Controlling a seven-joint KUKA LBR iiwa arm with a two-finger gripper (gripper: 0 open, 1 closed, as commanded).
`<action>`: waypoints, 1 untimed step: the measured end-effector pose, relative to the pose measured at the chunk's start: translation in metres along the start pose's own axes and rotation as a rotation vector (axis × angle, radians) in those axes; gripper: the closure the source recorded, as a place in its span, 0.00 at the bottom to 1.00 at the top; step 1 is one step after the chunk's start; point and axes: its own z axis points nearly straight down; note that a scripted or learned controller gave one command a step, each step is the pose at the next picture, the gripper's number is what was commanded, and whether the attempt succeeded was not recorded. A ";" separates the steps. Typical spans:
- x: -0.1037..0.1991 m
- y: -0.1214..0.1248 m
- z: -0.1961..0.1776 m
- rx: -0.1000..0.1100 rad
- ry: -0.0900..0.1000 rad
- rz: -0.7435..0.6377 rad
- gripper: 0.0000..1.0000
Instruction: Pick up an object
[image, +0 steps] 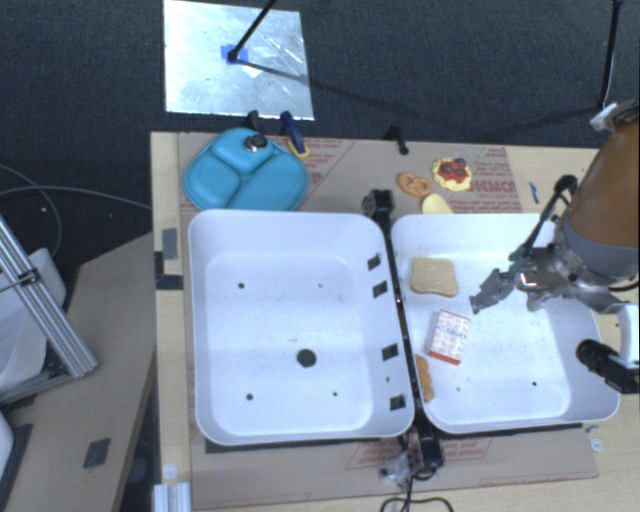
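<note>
Two white bins sit side by side. The right bin (560, 395) holds a slice of toast (434, 277), a red-and-white packet (449, 336) and a small brown piece (425, 379) by the divider. The gripper (492, 290) hovers above the bin floor just right of the toast, carrying nothing; its finger state cannot be told.

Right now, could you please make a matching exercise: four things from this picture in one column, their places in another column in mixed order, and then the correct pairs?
Things:
1. bread slice
2. red-and-white packet
3. blue dish
4. dark round disc

Places:
A. on the bench behind the left bin
B. in the left bin
C. in the right bin, far side
D. in the right bin, nearer the middle

Pairs: 1-C, 2-D, 3-A, 4-B
</note>
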 end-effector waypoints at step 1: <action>-0.056 -0.027 0.141 0.012 0.000 0.009 0.00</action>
